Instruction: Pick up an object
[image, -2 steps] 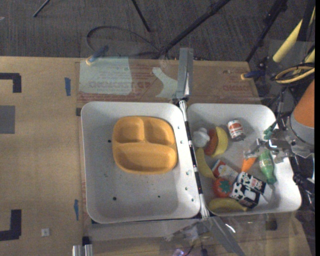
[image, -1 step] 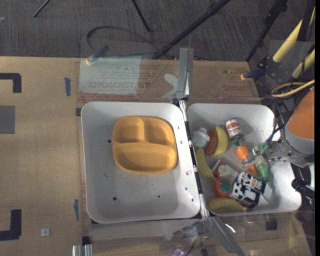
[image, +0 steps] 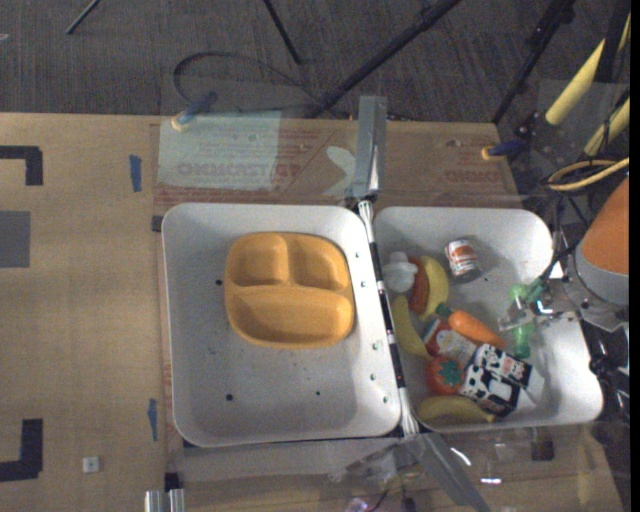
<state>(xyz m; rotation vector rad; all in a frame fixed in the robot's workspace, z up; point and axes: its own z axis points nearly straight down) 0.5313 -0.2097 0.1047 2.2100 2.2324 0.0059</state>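
The right bin (image: 570, 385) holds a pile of toy food. A small can (image: 462, 257) lies at its back, and a carrot (image: 473, 327) sits in the middle. A black-and-white cow-patterned carton (image: 497, 378) is near the front, with a red tomato-like piece (image: 443, 375) beside it. Bananas (image: 403, 328) lie along the left wall. My gripper (image: 522, 318) hangs over the bin's right half, just right of the carrot and above the carton, with greenish parts around it. Nothing is visibly held in it.
The left bin (image: 200, 300) carries an orange divided plate (image: 289, 288). A metal divider (image: 380, 300) runs between the two bins. The arm's orange band (image: 612, 240) is at the right edge. Cables and stands lie beyond the bench's back.
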